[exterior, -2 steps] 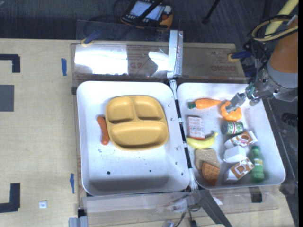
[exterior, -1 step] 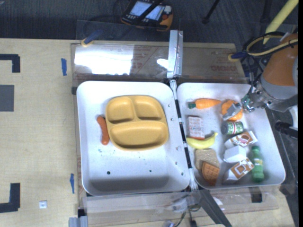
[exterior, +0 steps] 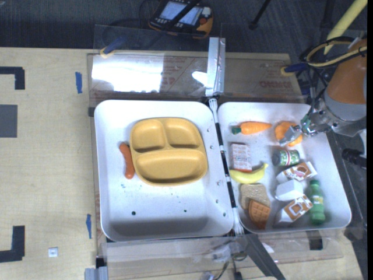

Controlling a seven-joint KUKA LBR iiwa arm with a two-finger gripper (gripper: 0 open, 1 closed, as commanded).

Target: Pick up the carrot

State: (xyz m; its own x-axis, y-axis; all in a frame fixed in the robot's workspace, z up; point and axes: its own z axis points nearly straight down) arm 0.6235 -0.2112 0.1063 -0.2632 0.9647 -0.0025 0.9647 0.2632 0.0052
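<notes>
**benchwatcher:** Metal gripper (exterior: 304, 127) is down at the right bin's (exterior: 341, 214) upper right corner, right over an orange round thing (exterior: 283, 130). Whether it's clenched or released I honestly cannot tell, it's too small and blurry at that spot. Nothing visibly held.

**toyfoodfan:** So where's the carrot?

**benchwatcher:** Carrot (exterior: 255, 128) lies flat near the top of the right bin, green end pointing left, just left of that orange round thing and apart from the gripper. So the orange piece sits between them.

**toyfoodfan:** What else is crowding it?

**benchwatcher:** Below the carrot there's a small red-and-white packet (exterior: 240, 155), then a banana (exterior: 249, 174), a slice of bread (exterior: 254, 191) and a waffle-looking piece (exterior: 259, 211). Further right: a green can (exterior: 286, 157), a couple of little cartons (exterior: 299, 171), a white block (exterior: 289, 189) and a green bottle (exterior: 317, 202). Pretty packed.

**toyfoodfan:** Any labels readable?

**benchwatcher:** Nope, there's print on the packet and cartons but it's too tiny to read.

**toyfoodfan:** Left bin?

**benchwatcher:** Left bin (exterior: 111, 174) has a yellow divided tray (exterior: 169, 150) with a sausage (exterior: 127, 160) touching its left edge. Grey arm with the orange band (exterior: 349, 86) comes in from the right.
</notes>
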